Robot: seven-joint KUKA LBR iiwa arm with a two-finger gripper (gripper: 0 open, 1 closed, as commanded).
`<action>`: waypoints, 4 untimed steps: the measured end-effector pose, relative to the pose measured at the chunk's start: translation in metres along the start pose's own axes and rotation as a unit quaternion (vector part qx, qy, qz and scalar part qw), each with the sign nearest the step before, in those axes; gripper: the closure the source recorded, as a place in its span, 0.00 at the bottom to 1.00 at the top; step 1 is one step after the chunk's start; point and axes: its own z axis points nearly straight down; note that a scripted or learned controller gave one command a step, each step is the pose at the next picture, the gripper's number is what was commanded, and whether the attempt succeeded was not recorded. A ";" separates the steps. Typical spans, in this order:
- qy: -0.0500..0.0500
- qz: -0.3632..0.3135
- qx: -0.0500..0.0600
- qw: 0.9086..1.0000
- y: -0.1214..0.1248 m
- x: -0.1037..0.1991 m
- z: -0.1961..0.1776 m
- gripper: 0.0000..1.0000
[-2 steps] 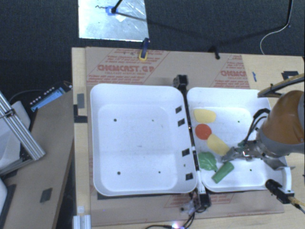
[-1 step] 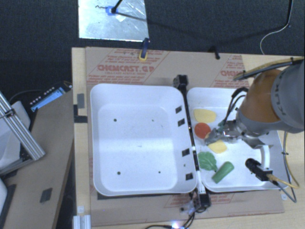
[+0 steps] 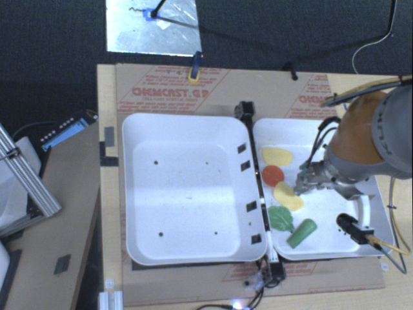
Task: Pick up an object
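Observation:
The right bin (image 3: pixel 335 247) holds several small items along its left side: a yellow piece (image 3: pixel 276 155) at the top, a red round piece (image 3: pixel 272 174) below it, a second yellow piece (image 3: pixel 289 197), a leafy green item (image 3: pixel 280 217) and a green cylinder (image 3: pixel 301 233) near the front. My gripper (image 3: pixel 304 181) is low in this bin, at the right edge of the second yellow piece and just right of the red one. The arm's grey body and orange band cover the bin's right half.
The left bin (image 3: pixel 139 173) sits beside the right one, split from it by a black-clipped divider (image 3: pixel 253 173). Both rest on a cardboard sheet (image 3: pixel 174 89). A shiny metal plate (image 3: pixel 153 17) lies beyond the bench at the back.

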 end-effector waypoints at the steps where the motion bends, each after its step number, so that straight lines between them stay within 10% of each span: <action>1: 0.001 0.002 0.004 1.000 -0.054 0.028 0.012 1.00; 2: 0.002 -0.006 -0.006 1.000 0.035 0.119 -0.096 1.00; 3: 0.000 -0.001 -0.008 1.000 0.075 0.113 -0.230 1.00; 4: 0.002 -0.004 -0.005 1.000 0.081 0.176 -0.332 1.00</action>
